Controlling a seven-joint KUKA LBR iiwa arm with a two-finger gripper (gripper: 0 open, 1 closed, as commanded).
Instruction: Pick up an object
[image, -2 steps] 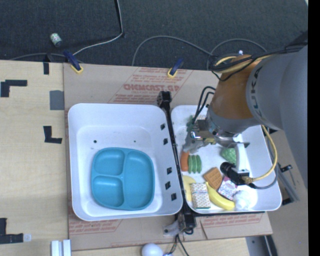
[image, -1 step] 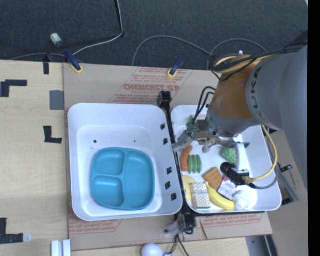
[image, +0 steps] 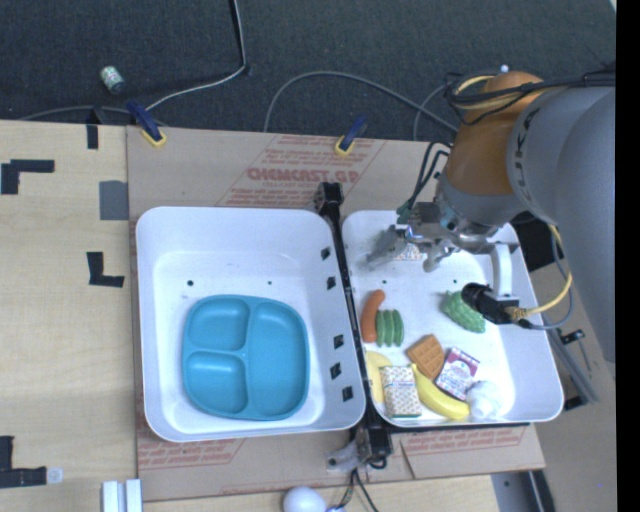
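**Op:** So, quick rundown L to R, what have you got?

**Obs:** You've got the left bin (image: 150, 300) holding just a blue divided plate (image: 245, 355), lying flat in the middle. Prob the drop side, so nothing for you to pick there.

**Op:** And the pickables?

**Obs:** All in the right bin (image: 545, 370). Your orange carrot (image: 371, 313) lies near the centre wall, with the green pods (image: 389, 327) touching it. Lower down the box (image: 400, 390), cracker (image: 425, 353), banana (image: 440, 398) and purple packet (image: 458, 372) are bunched up along the front wall. That's tight for a two-finger grab, I'd say. A leafy green piece (image: 463, 310) sits apart, further right.

**Op:** Gripper?

**Obs:** Your gripper (image: 408, 250) hangs over the back part of the right bin, above bare floor, w/ the jaws spread and nothing between them. The carrot is the nearest item, just below it in the view. The arm (image: 560, 170) comes in from the right, which accounts for the wrist pointing left.

**Op:** Progress?

**Obs:** Looks to me like approach stage; no grasp yet. I'd reckon the carrot or the leafy piece is your easiest target.
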